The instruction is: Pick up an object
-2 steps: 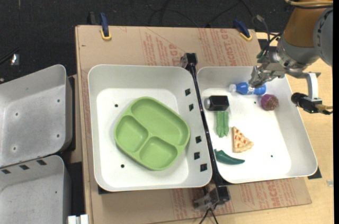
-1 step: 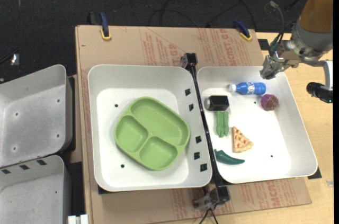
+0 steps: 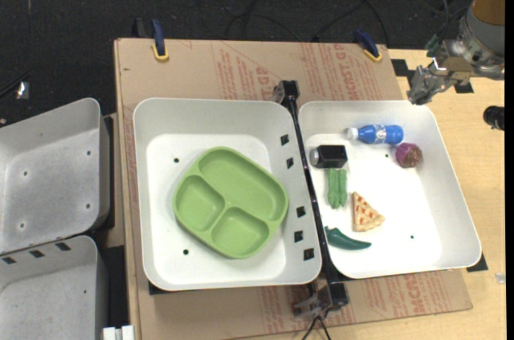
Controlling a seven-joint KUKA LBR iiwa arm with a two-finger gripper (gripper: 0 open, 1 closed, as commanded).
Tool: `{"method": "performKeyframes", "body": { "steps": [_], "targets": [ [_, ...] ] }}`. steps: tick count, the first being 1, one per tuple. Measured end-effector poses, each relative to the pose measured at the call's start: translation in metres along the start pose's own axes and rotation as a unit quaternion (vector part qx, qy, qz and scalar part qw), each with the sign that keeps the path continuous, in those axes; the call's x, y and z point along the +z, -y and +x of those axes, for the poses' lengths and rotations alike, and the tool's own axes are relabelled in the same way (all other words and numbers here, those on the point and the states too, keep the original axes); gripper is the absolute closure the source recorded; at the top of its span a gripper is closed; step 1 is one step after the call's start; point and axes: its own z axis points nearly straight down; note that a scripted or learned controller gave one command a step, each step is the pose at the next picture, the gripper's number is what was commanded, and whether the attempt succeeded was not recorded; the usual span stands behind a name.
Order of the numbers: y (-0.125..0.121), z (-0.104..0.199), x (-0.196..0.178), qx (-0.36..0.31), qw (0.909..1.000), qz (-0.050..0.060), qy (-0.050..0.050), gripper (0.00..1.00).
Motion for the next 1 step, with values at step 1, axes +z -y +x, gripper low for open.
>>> {"method": "performKeyframes", "body": {
  "steps": [1],
  "targets": [
    [0.0089,0.0479,0.0071,-0.002,1.0000,0.003,-0.002,1.00]
  ]
}}
